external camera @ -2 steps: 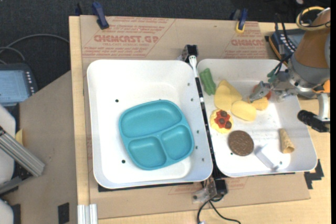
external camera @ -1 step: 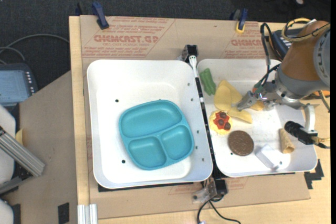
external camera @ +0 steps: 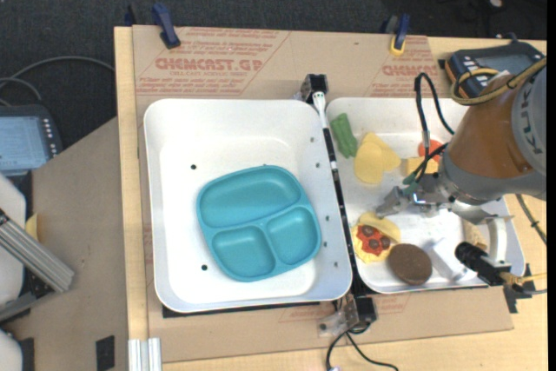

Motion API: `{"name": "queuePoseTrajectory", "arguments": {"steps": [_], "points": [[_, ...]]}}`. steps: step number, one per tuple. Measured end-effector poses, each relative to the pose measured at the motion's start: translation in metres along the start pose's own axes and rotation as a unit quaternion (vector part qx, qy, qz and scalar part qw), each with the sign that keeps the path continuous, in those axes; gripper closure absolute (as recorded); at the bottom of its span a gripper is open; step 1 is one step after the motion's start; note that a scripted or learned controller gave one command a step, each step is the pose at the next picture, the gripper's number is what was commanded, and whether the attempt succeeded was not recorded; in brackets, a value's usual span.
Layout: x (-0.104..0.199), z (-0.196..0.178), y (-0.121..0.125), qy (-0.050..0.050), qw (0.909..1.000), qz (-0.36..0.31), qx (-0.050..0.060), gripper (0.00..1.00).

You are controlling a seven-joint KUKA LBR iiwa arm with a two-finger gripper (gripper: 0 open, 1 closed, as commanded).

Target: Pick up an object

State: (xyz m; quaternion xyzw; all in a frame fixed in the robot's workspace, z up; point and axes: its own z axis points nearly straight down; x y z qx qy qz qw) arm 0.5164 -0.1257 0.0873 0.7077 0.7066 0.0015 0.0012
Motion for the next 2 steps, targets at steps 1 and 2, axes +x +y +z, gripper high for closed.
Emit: {"name": "queuePoseTrajectory", "arguments": {"steps": [1, 2], "points": [[-0.0018, -0.0082, 0.0014, -0.001, 1.0000, 0.000, -0.001, 1.00], [-0.0019, -0.0180, 0.0018, -0.001, 1.0000, 0.001, -0.002, 1.00]]}}
